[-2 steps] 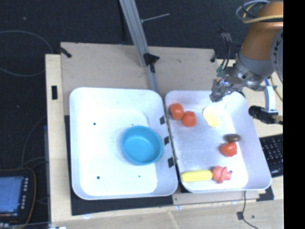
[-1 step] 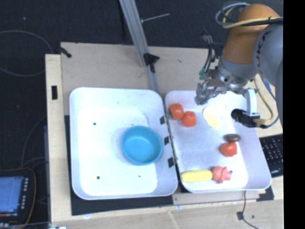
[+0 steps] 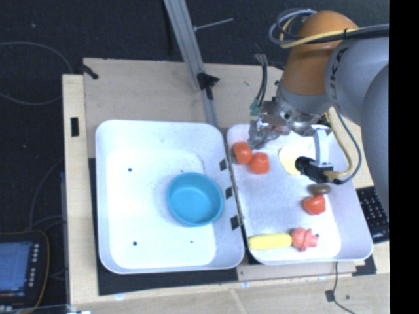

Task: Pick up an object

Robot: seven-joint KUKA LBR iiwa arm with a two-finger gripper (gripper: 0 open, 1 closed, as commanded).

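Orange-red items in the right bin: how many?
3: two side by side near the gripper at the bin's top left, one at mid-right. The arm may hide more.

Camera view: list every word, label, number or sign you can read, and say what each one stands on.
No readable text anywhere.
Small screen at the lower left: glows blue, whatever it displays is too blurred to read.
Keyboard at the right edge: its keys are too small to make out.
Blue bowl, yellow banana, the orange and pink toys and both white bins: no markings to be seen.
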